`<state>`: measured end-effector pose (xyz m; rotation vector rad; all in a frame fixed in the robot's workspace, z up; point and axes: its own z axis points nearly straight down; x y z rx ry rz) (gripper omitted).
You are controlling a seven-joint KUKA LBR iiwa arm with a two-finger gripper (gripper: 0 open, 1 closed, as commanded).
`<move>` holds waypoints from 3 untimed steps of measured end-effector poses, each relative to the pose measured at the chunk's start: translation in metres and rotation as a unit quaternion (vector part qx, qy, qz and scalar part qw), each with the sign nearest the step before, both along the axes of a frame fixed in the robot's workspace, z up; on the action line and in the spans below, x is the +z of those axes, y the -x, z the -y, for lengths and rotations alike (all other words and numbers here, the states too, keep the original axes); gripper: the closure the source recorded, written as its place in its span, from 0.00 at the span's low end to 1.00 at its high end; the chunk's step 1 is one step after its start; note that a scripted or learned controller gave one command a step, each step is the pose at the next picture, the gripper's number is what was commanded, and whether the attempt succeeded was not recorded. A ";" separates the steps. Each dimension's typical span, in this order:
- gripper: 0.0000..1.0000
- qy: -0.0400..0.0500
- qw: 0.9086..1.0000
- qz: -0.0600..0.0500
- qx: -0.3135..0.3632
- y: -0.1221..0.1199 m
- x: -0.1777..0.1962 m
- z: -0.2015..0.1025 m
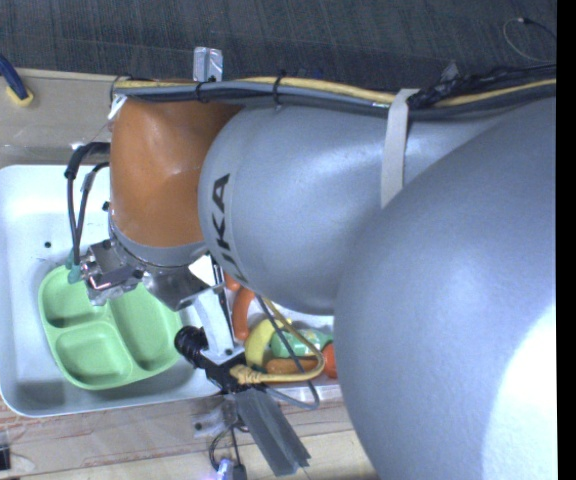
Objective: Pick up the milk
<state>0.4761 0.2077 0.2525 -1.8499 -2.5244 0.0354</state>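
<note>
1. The grey arm [398,258] reaches in from the right and covers most of the view; its orange band [158,173] sits above the wrist, over the left white bin [13,218].
2. The gripper [103,276] is at the end of the wrist, low over the green divided tray [103,338] that lies in the left bin. Its metal parts are close to or touching the tray's upper compartment; which, I cannot tell.
3. Whether the fingers are spread or pressed together cannot be told from here, as the wrist hides them.
4. No carton or bottle that could be the milk can be picked out, so its look and place cannot be told; the arm hides most of the right bin.
5. In the visible strip of the right bin, just under the arm, lie a yellow banana-like item [258,343], an orange item [240,308] and something red [328,360], close together.
6. Black cables [83,183] run down beside the orange band to the gripper.
7. The table [48,98] shows behind the left bin, with a blue-and-yellow object [10,78] at its far left corner.
</note>
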 end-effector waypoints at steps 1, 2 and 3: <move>1.00 -0.003 1.000 0.008 -0.022 0.000 0.008 -0.003; 1.00 -0.001 1.000 0.004 -0.018 -0.001 0.015 -0.004; 1.00 -0.003 1.000 0.008 -0.024 0.000 -0.019 0.005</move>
